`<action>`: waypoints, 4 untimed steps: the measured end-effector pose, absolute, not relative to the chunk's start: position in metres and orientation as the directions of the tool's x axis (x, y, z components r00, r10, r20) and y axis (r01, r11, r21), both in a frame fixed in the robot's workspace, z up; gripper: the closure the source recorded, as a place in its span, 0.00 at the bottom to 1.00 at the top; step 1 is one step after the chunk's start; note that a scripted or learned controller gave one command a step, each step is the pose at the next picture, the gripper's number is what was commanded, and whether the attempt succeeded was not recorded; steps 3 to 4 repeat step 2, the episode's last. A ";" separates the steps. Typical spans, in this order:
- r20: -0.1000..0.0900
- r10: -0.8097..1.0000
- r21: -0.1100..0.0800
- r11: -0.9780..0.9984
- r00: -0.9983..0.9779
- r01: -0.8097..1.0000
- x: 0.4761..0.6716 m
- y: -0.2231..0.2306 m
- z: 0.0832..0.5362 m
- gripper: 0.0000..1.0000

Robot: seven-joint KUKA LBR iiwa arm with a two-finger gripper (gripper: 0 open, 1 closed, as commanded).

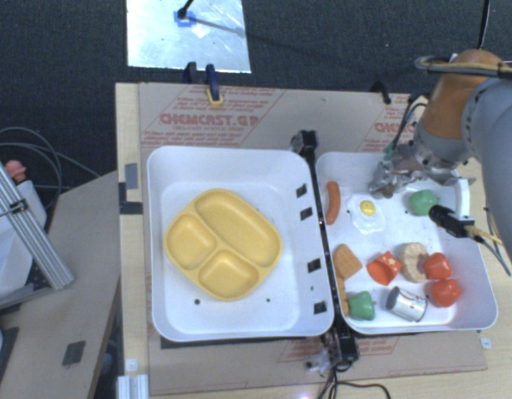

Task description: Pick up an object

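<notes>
Arm comes in from the right. Claw sits low over the far part of the right bin; can't tell whether it is wide, narrow or holding anything. Nothing seen gripped.

Pickable toys are all in the right bin:
- fried egg just near-left of the claw, apart from it
- green round piece just right of the claw
- orange sausage by the bin's left wall, left of the egg
- tan cracker near side of the sausage
- orange-red pepper right of the cracker
- pale donut touching or just beside the pepper
- two red tomatoes right of the donut, one nearer than the other
- green piece and silver can along the near wall, can lying tilted

Left bin holds a yellow divided plate, three compartments, roughly centred. Both bins sit side by side on the tabletop.
</notes>
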State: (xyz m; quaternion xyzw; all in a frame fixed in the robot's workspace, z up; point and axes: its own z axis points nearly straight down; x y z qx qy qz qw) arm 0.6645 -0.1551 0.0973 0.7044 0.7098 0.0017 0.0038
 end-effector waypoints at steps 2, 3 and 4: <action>0.004 1.000 0.005 0.012 -0.012 1.000 0.624 -0.011 0.188 1.00; 0.004 1.000 0.005 0.012 -0.012 1.000 0.624 -0.011 0.188 1.00; 0.004 1.000 0.005 0.012 -0.012 1.000 0.624 -0.011 0.188 1.00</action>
